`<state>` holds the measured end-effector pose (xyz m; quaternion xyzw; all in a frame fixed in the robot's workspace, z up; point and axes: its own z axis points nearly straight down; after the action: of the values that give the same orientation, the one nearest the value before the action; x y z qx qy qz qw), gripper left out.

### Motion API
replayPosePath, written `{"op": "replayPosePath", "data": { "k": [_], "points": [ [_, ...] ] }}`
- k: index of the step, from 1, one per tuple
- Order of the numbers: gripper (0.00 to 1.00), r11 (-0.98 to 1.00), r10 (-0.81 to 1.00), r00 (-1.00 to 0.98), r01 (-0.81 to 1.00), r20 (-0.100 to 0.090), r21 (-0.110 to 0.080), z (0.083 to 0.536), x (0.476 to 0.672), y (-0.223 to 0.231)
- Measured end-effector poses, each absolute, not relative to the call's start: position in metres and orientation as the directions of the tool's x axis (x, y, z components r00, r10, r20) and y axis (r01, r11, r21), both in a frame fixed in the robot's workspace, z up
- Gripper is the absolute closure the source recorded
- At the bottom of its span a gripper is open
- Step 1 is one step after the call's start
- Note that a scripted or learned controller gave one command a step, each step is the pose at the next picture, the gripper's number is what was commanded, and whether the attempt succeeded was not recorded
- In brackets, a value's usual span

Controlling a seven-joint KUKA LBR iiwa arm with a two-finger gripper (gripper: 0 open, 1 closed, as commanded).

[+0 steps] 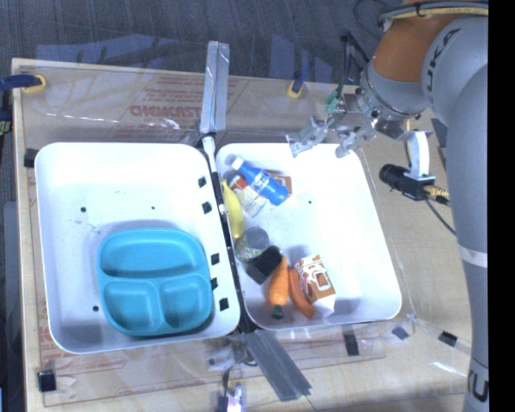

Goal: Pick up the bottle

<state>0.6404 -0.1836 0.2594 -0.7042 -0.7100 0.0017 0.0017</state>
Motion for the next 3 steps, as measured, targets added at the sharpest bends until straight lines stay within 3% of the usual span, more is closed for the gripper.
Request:
{"op": "replayPosePath", "data": {
  "k": [1, 2, 3],
  "points": [
    [0.0, 0.015, 1.0, -0.015, 1.0, -0.002, 0.011, 0.124, 0.659, -0.135],
    [0.0, 0.05, 0.999, -0.05, 0.999, 0.001, -0.001, 0.193, 0.657, -0.057],
    [0.0, 0.048, 0.999, -0.048, 0.998, 0.003, 0.027, 0.121, 0.644, -0.096]
  ]
}}
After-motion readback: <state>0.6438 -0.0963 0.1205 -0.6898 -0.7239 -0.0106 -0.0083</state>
